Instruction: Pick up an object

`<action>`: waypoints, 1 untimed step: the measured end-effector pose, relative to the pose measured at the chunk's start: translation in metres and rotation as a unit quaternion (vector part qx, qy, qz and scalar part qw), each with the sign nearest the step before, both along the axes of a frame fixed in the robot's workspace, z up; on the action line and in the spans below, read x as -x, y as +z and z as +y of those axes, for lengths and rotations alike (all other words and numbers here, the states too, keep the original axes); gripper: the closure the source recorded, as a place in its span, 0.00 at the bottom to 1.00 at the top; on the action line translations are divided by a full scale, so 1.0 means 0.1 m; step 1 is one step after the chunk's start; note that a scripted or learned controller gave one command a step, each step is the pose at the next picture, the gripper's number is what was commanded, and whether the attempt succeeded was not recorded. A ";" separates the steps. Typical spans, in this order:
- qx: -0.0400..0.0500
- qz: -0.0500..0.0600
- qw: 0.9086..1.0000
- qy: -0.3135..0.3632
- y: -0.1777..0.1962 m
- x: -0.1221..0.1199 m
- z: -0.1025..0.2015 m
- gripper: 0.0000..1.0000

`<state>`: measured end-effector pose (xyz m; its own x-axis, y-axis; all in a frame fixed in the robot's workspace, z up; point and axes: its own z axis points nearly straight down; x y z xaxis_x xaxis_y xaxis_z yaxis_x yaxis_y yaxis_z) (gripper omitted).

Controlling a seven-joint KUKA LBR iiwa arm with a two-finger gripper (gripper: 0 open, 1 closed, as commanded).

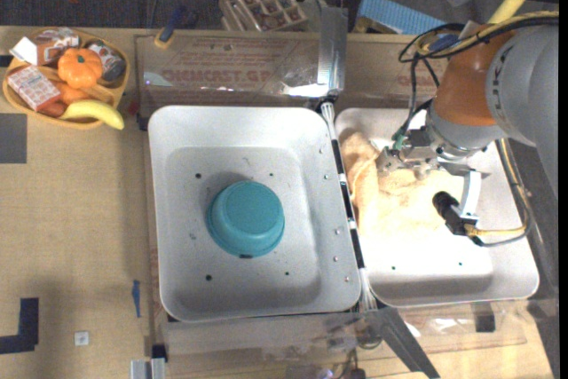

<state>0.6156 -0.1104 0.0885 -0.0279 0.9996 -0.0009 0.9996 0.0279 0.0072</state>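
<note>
From the camera above, the grey arm's hand hangs low over the right shallow white plastic bin, just above a pale tan, soft-looking lump lying below and to its left; whether it is apart or together I cannot tell. The round teal bowl, upside down, sits well to the hand's left in the left white bin, so the lump is nearer

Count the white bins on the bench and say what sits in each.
2. The left bin holds an upturned teal bowl. The right bin holds a pale cloth-like heap under the gripper; the arm may hide more.
</note>
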 end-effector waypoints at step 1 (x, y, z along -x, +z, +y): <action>-0.001 0.006 1.000 -0.004 0.02 0.21 -0.25 0.00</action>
<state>0.5951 -0.1358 0.0905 -0.0193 0.9998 0.0016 0.9998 0.0193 -0.0055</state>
